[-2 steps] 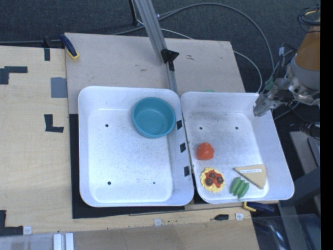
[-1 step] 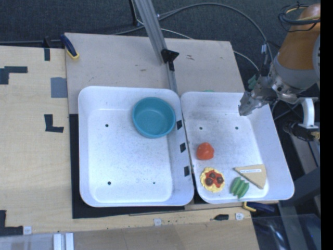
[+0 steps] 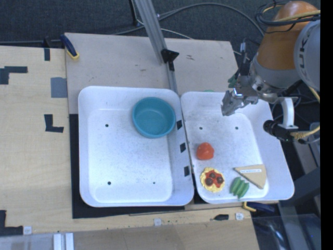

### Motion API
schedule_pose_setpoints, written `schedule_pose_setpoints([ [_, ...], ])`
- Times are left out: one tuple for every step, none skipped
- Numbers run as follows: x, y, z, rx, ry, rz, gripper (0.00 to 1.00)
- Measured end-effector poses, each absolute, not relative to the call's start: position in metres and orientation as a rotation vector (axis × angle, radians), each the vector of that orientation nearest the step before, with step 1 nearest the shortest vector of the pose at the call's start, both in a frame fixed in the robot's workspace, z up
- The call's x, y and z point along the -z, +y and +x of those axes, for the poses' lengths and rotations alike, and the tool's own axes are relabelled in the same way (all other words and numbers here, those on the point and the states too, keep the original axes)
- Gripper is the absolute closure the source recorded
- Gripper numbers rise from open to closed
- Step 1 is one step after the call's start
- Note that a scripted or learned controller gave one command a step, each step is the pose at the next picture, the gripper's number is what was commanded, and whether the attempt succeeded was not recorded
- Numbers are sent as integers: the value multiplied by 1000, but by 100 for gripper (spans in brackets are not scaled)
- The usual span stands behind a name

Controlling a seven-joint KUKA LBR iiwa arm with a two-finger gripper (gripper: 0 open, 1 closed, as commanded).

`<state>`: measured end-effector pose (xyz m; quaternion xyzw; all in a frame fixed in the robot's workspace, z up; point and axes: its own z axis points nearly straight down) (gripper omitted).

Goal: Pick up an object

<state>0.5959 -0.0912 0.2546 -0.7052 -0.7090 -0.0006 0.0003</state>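
While the grey two-finger gripper [image 3: 229,108] hangs over the far end of the right shallow white plastic bin [image 3: 270,139], nothing sits between its fingers; whether they are apart or together cannot be told from this angle. Grey arm with orange band [image 3: 283,33] reaches in from the right edge, wrist above the bin's far right corner.

Pickable things all lie in the right bin, toward its near end, well apart from the gripper. Small red round tomato-like toy [image 3: 205,151] lies mid-bin by the left wall, nearest to the gripper, toward the camera and slightly left of it. Small round yellow toy pizza with red and dark toppings [image 3: 212,179] sits just nearer the camera than the red toy, close to the near wall. Green pod-shaped toy [image 3: 239,187] lies just right of the pizza, touching or almost touching the tan triangular wedge, like a sandwich slice [image 3: 252,175], by the near right corner.

Left shallow white bin [image 3: 99,155] holds a teal round plastic bowl [image 3: 153,117], upright, at its far right part near the divider between bins
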Motion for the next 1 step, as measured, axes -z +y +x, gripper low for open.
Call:
schedule_pose_setpoints([
  [-259, -42, 594, 1, -2226, -2216, 100],
])
